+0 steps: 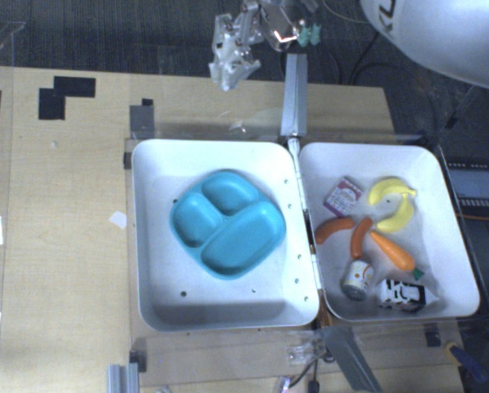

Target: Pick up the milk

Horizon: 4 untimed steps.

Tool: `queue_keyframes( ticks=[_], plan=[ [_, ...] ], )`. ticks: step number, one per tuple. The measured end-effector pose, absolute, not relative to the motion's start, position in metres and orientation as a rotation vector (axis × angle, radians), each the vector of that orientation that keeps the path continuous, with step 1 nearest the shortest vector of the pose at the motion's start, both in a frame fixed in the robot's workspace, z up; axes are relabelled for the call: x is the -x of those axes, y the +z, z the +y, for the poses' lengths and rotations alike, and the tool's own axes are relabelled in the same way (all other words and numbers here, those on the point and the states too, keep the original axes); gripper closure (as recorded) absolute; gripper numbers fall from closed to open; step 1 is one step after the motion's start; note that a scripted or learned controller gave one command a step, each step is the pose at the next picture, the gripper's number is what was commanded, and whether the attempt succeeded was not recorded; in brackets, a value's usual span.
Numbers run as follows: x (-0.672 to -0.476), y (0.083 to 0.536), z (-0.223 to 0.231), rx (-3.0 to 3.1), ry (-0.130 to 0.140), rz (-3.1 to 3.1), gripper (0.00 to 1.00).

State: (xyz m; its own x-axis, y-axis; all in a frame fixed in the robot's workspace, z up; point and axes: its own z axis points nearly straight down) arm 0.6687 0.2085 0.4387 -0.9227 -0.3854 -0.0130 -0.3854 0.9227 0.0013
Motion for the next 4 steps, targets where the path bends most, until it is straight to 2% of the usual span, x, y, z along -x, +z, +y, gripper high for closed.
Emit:
queue_keyframes(
  ticks=[1,2,3,4],
  plan=[
    [-0.669,0.439,0.235,1.135,0.004,2.915,1.00],
    [-0.669,0.438,0.220,1.558,0.002,2.714,1.00],
    [-0.602,0.438,0.172,1.600,-0.002,2.689,1.00],
    [-0.639,0.438,0.224,2.337,-0.001,2.083,1.00]
  ],
)
